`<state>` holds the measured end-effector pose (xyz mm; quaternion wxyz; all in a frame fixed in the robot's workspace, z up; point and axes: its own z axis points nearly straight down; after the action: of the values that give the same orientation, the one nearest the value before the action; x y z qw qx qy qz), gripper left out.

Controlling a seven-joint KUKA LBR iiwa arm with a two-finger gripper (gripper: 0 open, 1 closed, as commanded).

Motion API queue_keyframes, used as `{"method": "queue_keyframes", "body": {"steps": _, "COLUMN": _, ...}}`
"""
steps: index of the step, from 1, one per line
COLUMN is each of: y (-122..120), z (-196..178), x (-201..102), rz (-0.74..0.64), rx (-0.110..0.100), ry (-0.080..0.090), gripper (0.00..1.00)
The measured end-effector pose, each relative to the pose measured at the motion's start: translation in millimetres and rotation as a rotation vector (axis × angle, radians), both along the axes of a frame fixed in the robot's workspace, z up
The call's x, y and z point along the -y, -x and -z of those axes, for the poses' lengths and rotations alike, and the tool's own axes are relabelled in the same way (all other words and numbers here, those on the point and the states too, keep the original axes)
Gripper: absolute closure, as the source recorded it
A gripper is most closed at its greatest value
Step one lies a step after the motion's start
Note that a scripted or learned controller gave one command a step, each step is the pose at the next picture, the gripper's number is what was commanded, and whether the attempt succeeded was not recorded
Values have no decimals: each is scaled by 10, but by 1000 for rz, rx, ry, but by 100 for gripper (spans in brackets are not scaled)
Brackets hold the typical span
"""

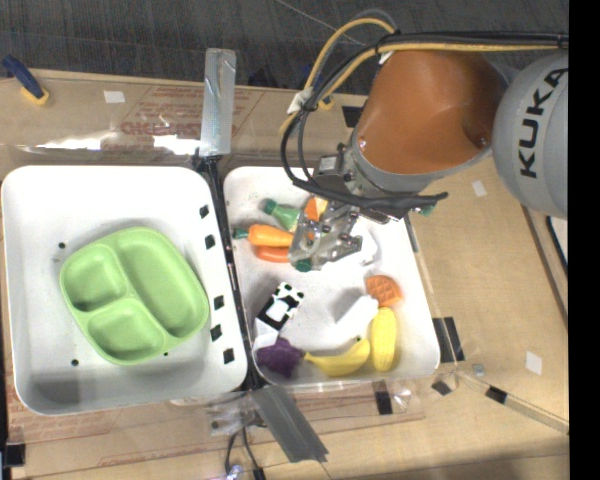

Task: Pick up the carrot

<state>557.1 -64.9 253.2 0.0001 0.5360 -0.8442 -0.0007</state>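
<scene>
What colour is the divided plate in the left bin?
Light green. The divided plate shows clearly in the camera view, lying in the left bin.

Two white bins on the desk, one with a green tray, one with toy food

The left bin [20, 268] holds a green three-part tray [132, 293] near its middle. In the right bin [425, 298], a yellow banana [342, 356] lies along the near edge, a purple piece [278, 358] at the near left corner, a yellow piece [383, 338] upright beside the banana, an orange ridged piece [383, 288] above it, and a black-and-white tag [280, 305] near the centre
</scene>
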Motion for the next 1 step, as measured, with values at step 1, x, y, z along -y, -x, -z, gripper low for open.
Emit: {"method": "queue_keyframes", "body": {"steps": 1, "y": -807, "z": 36, "x": 69, "rz": -4, "rx": 1, "ry": 0, "gripper": 100}}
